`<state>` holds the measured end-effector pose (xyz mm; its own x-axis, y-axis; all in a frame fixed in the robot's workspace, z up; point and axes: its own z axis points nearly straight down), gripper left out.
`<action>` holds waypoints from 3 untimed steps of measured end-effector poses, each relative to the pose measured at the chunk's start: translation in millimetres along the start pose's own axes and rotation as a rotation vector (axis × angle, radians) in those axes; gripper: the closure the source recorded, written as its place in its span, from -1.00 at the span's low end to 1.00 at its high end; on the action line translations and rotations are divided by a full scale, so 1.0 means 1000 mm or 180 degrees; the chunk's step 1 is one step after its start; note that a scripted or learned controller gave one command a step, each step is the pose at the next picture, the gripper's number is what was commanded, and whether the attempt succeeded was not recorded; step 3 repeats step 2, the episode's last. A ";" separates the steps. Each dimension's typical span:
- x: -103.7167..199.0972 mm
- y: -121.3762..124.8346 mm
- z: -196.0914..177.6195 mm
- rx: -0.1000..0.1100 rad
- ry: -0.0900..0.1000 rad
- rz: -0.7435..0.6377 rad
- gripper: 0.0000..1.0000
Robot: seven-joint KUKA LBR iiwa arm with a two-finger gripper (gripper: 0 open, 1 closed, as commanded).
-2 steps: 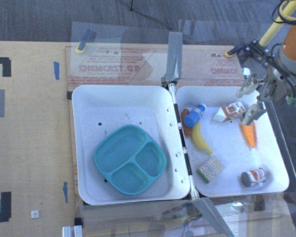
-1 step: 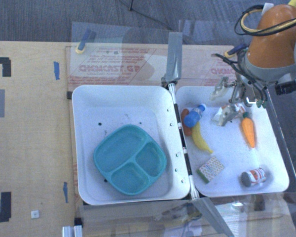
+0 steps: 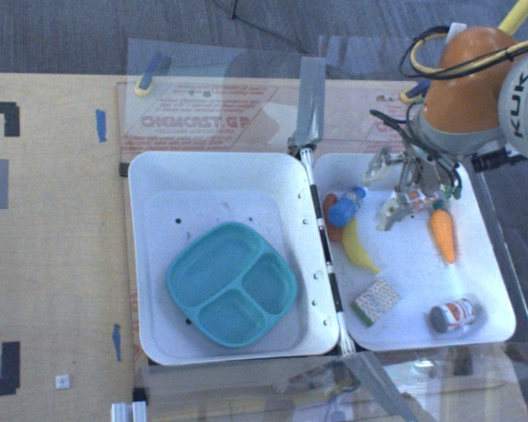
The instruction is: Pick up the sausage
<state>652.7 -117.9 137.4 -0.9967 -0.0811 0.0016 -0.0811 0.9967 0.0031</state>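
In the camera view the hand [image 3: 410, 193] hangs over the right bin [image 3: 493, 275] toward 12 o'clock; how wide it stands I cannot tell. The reddish sausage [image 3: 333, 211] lies at the bin's 10 o'clock edge, touching a blue bottle [image 3: 350, 200], a banana [image 3: 361, 249] just beside it at 5 o'clock

Even, bright overhead lighting; soft, short shadows. Faint glare on a clear sheet [image 3: 220, 73] at the top. White bins [image 3: 158, 183] nearly overexposed. Overall focus slightly soft, fine detail blurred.
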 end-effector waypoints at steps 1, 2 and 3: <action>-0.011 -0.055 0.019 0.0006 -0.0019 0.0734 -1.00; -0.008 -0.043 0.043 0.0005 -0.0004 0.0866 -1.00; -0.008 -0.043 0.043 0.0005 -0.0004 0.0866 -1.00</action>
